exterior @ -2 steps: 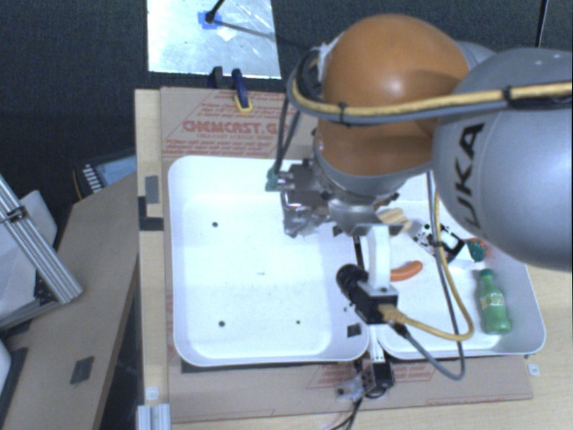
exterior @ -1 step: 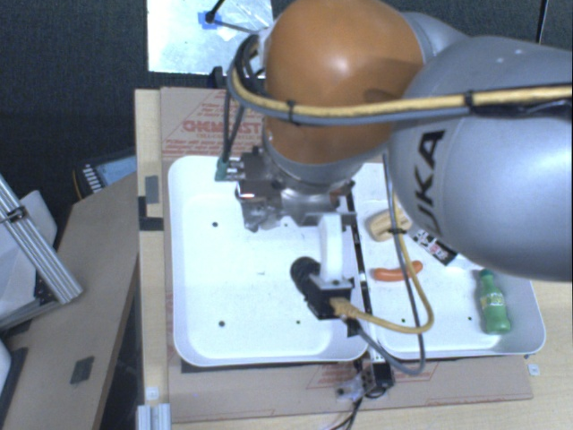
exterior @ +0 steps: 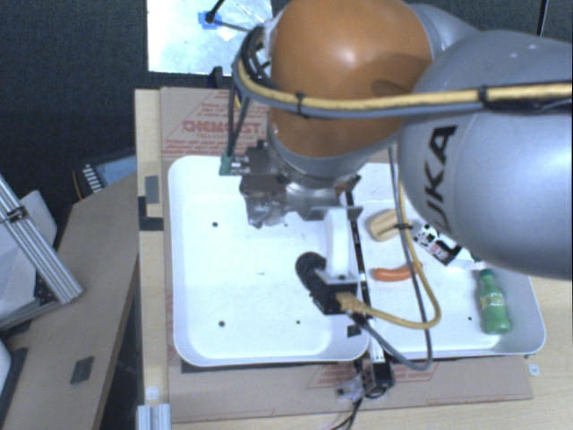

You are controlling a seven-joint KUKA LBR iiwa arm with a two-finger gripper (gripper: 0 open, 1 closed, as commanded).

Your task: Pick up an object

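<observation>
My gripper (exterior: 267, 202) shows as a grey metal block under the orange wrist band, hanging over the far part of the left bin (exterior: 206, 276), near the divider. In the right bin (exterior: 519, 334) lie a green bottle (exterior: 491, 301) at the near right, a thin orange piece (exterior: 392, 274) by the divider, a tan curved piece (exterior: 383, 225) further back, and a small white and black item (exterior: 439, 245). The arm hides much of the right bin's far side. I see nothing held under the gripper.
A black cable fitting (exterior: 315, 280) with a yellow hose (exterior: 403, 316) hangs over the divider between the bins. Cardboard (exterior: 201, 124) lies under both bins. An aluminium frame (exterior: 36, 249) stands at the left, off the bench.
</observation>
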